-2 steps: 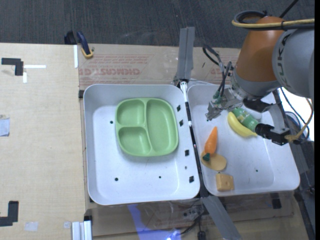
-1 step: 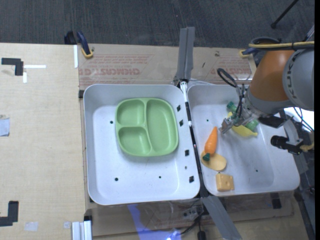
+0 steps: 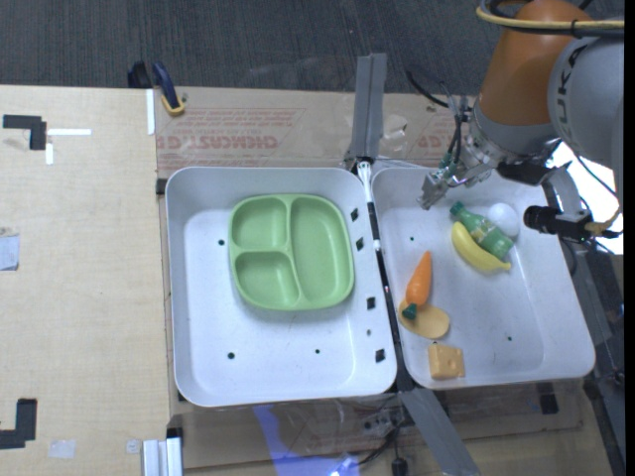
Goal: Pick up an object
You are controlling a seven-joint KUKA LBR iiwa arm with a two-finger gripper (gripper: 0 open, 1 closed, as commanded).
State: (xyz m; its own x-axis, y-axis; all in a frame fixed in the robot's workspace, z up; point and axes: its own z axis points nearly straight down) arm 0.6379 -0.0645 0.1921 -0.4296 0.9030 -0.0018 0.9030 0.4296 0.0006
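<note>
we are hovering our end effector (image 3: 444,181), whose opening we cannot tell, near the right bin's (image 3: 556,365) far left corner, eyeing the banana (image 3: 476,253) just beside it, likely light, smooth and best taken across its middle.

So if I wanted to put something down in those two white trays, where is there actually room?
Left bin: bare floor along the front and left of the green divided plate. Right bin: open floor at the front right, beyond the cheese wedge. It is crowded further back, where the carrot, banana and green bottle sit near the claw.
</note>
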